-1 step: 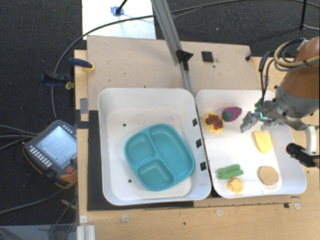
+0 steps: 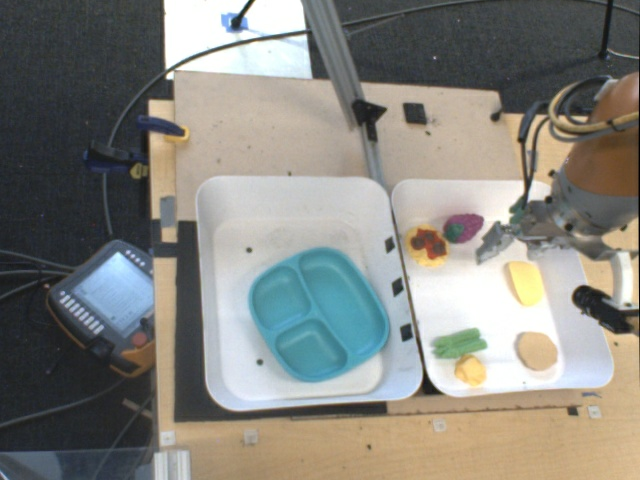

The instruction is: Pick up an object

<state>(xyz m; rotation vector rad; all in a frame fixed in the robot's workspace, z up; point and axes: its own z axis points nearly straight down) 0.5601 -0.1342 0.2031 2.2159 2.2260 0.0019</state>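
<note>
Purple toy (image 2: 463, 228) sits just left of your gripper (image 2: 494, 242), apart from it, fingers spread, gripping nothing

Arm (image 2: 600, 158) reaching from right, fingers (image 2: 492, 245) spread.

At your nine o'clock a teach pendant (image 2: 103, 304) lies on the dark floor, cables trailing from it. A blue clamp (image 2: 158, 126) grips the bench's edge at ten o'clock. Toward twelve, a grey pole (image 2: 338, 53) slants over the tan board (image 2: 290, 123).
</note>
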